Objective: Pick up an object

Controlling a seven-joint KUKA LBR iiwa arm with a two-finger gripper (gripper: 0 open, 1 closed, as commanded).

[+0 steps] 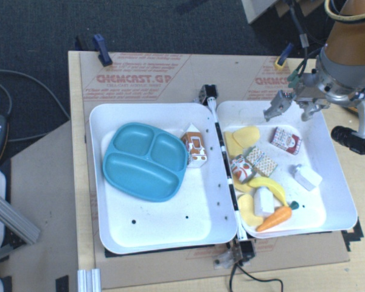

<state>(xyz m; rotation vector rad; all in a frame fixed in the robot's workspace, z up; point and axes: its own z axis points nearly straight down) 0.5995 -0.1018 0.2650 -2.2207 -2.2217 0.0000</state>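
Observation:
My gripper (289, 112) hangs open over the far side of the right bin (334, 181), with nothing between its fingers. Just below it lies a red carton (285, 140). Further down the bin are a yellow piece (242, 139), a checkered packet (262, 161), a red and white can (241, 169), a banana (270, 187), a white bottle (263, 201), a carrot (273, 218) and a white block (306, 176). In the left bin (146, 230) a small orange and white carton (195, 148) stands beside a blue divided plate (145, 161).
The two bins meet along a ridge (224, 163) running down the middle. Blue clamps (101, 49) hold the cardboard-covered bench at the far edge. The arm's orange band (350, 35) rises at the upper right.

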